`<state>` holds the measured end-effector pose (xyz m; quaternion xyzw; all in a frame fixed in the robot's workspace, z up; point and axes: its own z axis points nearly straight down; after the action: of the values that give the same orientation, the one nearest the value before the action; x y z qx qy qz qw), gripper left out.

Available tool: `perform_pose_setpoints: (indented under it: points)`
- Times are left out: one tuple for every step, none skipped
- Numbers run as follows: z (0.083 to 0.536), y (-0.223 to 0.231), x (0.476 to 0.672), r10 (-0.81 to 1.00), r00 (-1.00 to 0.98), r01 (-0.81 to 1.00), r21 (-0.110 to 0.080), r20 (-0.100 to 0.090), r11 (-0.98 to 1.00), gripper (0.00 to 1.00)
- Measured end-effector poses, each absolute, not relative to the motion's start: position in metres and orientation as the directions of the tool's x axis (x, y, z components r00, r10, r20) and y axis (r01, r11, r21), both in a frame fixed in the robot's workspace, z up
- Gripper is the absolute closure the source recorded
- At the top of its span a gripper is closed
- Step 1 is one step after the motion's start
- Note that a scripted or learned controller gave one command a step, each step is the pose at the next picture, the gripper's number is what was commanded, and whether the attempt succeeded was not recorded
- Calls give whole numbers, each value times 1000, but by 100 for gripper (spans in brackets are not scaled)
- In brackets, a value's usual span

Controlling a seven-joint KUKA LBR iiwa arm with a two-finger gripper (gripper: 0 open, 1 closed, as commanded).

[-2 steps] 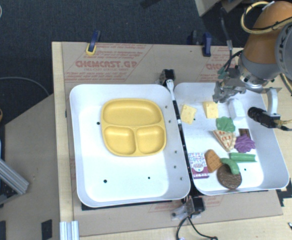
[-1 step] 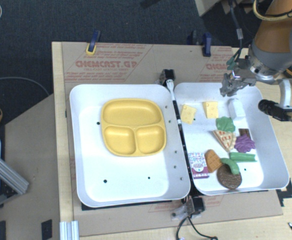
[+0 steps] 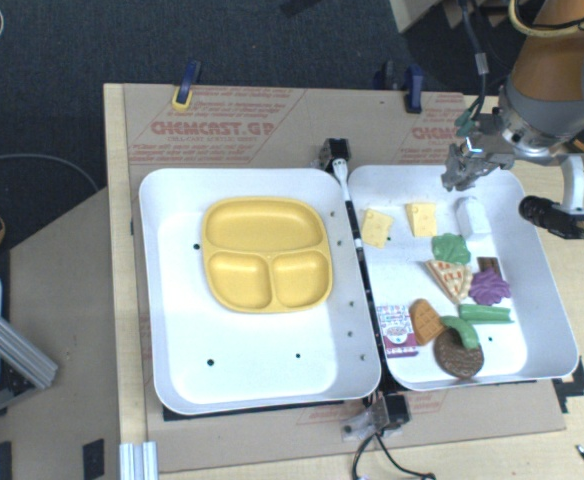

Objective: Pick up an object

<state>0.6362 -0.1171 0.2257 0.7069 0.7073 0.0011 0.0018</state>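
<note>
Your arm (image 3: 557,68) reached in over the far right corner of the tabletop (image 3: 122,268), and its hand (image 3: 464,173) hung above the far edge of the right bin (image 3: 552,298). You could not tell from this view whether the hand was released or clenched; nothing showed between its tips.

The things to pick all lay in the right bin. Two pale yellow squares sat toward its far left part: one cheese-like square (image 3: 377,228) near the left wall, turned slightly off the bin's edges, and a second yellow square (image 3: 422,219) just beside it to the right. A white block (image 3: 470,215) lay right of those, its long axis running from the far edge toward the near edge, close under the hand. A green leafy piece (image 3: 450,249) touched a waffle-patterned wedge (image 3: 451,278), whose point aimed toward the near edge. A purple cluster (image 3: 490,287) sat just right of the wedge. A green stick (image 3: 485,314) lay with its long axis running left to right across the bin. At the near edge sat a dark brown round piece (image 3: 459,356), an orange oval (image 3: 427,320) tilted on a diagonal, and a small printed packet (image 3: 398,329) against the left wall.

In the left bin (image 3: 172,368) a yellow divided tray (image 3: 268,253) rested, nearer the far edge, its long side running left to right.
</note>
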Motion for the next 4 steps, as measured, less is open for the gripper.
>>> perform_pose_setpoints:
  points:
    - [219,-66,647,1000,-5,1000,3,0,5,100]
    - [218,-7,638,1000,-5,1000,-2,2,5,100]
    - [220,47,639,1000,-6,1000,1,2,6,100]
    - [219,43,640,1000,-1,1000,1,0,1,100]
